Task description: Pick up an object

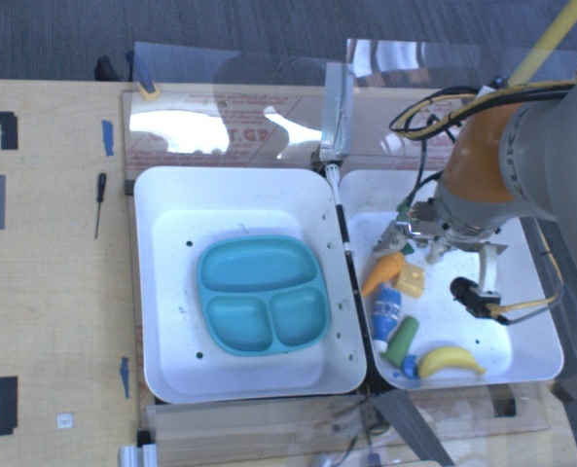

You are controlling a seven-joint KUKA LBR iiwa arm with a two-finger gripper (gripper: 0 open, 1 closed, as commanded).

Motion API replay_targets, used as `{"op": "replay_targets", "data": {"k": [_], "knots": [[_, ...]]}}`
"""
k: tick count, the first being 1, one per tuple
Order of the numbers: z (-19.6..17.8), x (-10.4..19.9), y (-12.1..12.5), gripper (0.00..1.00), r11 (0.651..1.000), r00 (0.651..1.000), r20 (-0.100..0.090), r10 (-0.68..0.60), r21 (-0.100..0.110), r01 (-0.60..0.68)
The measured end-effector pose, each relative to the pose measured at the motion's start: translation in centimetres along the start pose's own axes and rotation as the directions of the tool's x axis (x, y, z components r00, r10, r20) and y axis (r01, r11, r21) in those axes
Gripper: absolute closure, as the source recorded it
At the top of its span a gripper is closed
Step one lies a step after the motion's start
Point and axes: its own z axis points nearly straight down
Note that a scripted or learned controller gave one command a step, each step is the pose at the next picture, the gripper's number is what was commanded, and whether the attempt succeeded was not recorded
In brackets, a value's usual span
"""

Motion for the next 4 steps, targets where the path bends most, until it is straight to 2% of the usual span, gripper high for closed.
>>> {"op": "replay_targets", "data": {"k": [1,2,3,4], "knots": [[-1.2,-0.1,0.2,1.0,1.0,1.0,0.001,0.001,-0.006,-0.001],[-1.1,-0.1,0.2,0.0,1.0,1.0,0.001,0.002,-0.005,-0.002],[-0.1,-0.3,-3.5,0.0,0.994,0.994,0.0,-0.108,-0.004,0.108],[-1.2,-0.4,-3.3,1.0,0.994,0.994,0.001,-0.107,-0.009,0.107]]}}
